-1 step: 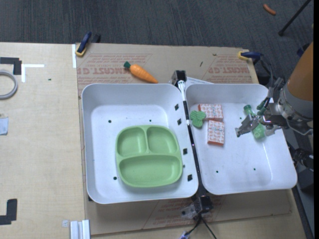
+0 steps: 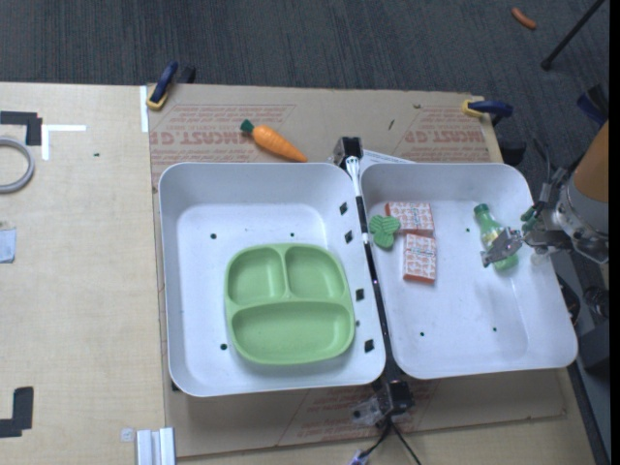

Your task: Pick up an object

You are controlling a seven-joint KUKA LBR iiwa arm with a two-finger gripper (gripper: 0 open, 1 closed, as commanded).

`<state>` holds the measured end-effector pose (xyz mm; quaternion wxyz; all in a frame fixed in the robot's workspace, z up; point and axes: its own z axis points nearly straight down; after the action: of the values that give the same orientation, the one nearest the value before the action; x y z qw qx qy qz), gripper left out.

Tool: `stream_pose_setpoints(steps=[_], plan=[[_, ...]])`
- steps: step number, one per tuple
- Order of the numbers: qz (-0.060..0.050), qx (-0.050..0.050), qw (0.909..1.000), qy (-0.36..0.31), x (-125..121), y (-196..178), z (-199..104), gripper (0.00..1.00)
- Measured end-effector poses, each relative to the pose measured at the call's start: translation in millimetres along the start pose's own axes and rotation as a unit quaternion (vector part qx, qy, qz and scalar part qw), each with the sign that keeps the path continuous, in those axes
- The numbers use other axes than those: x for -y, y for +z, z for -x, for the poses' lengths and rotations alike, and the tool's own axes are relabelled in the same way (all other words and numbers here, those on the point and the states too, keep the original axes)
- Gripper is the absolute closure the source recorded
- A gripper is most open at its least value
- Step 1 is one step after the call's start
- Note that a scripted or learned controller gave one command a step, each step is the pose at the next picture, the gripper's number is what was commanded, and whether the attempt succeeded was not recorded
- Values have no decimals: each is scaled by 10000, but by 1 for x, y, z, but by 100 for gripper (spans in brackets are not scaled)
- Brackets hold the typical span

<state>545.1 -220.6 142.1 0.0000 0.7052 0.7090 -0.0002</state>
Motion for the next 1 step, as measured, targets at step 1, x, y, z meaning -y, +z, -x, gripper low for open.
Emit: stream_pose_setpoints(steps=[1], plan=[[1, -42, 9921, -1256, -42, 49, -3, 0]])
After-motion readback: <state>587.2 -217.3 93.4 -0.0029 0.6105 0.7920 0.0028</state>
